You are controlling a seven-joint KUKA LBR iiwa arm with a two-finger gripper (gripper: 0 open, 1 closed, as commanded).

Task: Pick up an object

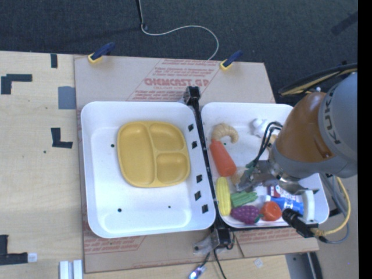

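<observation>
down inside the right bin (302,112), low over its toy food, sits the gripper (249,178), reached in under the grey and orange arm (308,135). its dark fingers look set fairly narrow, with nothing visibly between them; the view is too murky there to say more than that, so i would not call anything held.

just below the gripper lies a green pepper (244,199), near enough that it may be touching the fingertips, though i cannot tell. to the gripper's left is the orange carrot (222,157), and below-left the yellow corn cob (223,195), upright along the bin's divider. further below sit the purple grapes (246,214) and, to their right, a red tomato (270,210). up and to the left of the gripper is a pale croissant (225,132). far off to the left, in the other bin, a yellow divided plate (154,153) lies well apart from all this.

as a judgement, the step in hand is the descent onto a target, most likely the green pepper, with the grasp not yet made. the next move calls for closing squarely on one item without snagging the crowded neighbours, then lifting straight up.
</observation>
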